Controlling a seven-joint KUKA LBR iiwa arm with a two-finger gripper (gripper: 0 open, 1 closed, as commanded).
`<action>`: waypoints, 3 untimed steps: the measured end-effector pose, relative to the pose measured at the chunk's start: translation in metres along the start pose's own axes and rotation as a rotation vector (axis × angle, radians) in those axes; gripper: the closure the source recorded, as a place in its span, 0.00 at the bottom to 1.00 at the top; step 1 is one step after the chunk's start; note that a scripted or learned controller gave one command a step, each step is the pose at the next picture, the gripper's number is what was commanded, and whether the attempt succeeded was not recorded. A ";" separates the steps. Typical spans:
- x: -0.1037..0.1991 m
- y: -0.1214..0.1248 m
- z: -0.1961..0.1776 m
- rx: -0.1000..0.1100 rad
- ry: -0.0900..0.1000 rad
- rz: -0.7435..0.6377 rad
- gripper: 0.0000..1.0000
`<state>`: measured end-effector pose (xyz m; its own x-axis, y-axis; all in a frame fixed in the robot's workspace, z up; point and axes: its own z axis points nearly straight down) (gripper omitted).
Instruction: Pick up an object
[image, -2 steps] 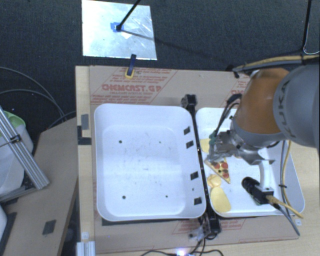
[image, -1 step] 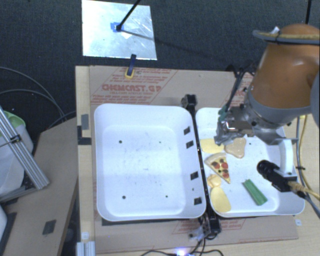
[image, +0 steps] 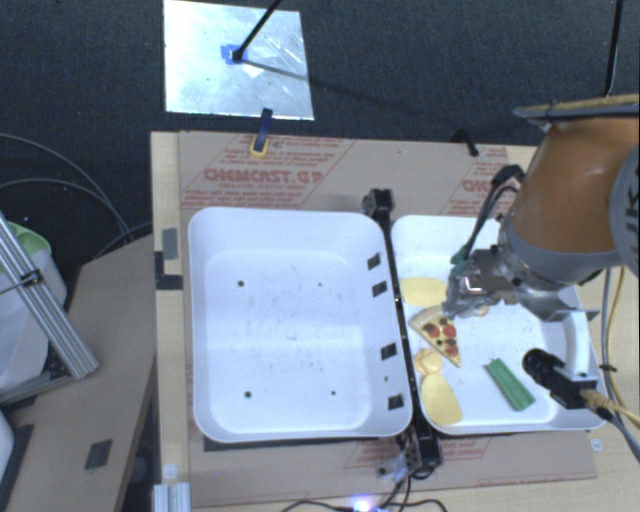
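Observation:
In the right bin (image: 435, 235) lie a pizza slice (image: 440, 335), a yellow round piece (image: 422, 291) above it, another yellow piece (image: 440, 398) near the front, and a green stick (image: 509, 384). My gripper (image: 466, 296) hangs low over the right bin, just above and to the right of the pizza slice and beside the upper yellow piece. The arm's orange and grey body covers the bin's right part.
The left bin (image: 290, 325) lies beside the right one, with black clips (image: 385, 290) along the shared rim. A black part of the arm (image: 550, 375) sits over the right bin's front right corner. Cardboard (image: 270, 175) lies under both bins.

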<state>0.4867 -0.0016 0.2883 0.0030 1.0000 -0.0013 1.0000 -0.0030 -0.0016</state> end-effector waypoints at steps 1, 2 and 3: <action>0.026 0.019 0.019 -0.001 0.002 -0.008 1.00; 0.001 0.001 -0.038 -0.010 0.001 -0.003 1.00; 0.076 0.014 -0.060 -0.006 0.004 -0.015 1.00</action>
<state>0.5015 0.0749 0.3478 -0.0118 0.9999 0.0029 0.9999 0.0118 0.0048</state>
